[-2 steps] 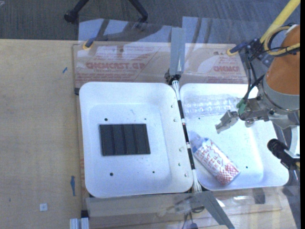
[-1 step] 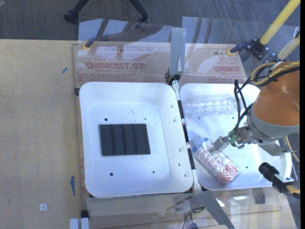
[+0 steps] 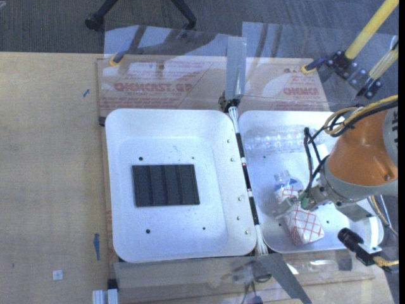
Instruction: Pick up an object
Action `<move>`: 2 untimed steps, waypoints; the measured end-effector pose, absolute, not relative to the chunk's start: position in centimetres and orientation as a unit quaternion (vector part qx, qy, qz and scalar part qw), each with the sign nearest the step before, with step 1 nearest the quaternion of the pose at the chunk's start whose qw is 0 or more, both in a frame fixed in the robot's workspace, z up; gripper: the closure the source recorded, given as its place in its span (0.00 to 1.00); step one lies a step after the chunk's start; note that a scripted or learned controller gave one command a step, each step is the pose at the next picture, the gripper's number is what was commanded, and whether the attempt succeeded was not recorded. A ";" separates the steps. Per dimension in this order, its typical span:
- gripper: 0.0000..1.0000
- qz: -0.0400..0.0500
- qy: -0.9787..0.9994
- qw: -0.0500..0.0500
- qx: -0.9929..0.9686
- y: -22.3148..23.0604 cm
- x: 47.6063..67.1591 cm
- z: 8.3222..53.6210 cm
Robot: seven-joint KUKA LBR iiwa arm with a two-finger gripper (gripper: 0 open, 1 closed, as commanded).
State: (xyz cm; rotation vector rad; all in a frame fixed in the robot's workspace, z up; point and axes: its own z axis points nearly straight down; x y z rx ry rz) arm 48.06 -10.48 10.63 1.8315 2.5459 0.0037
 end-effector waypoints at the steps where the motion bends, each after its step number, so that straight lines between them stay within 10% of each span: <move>1: 0.00 0.000 0.866 0.002 0.500 -14.8 50.8 11.7; 2: 0.00 0.002 0.877 0.005 0.480 -14.6 56.1 9.0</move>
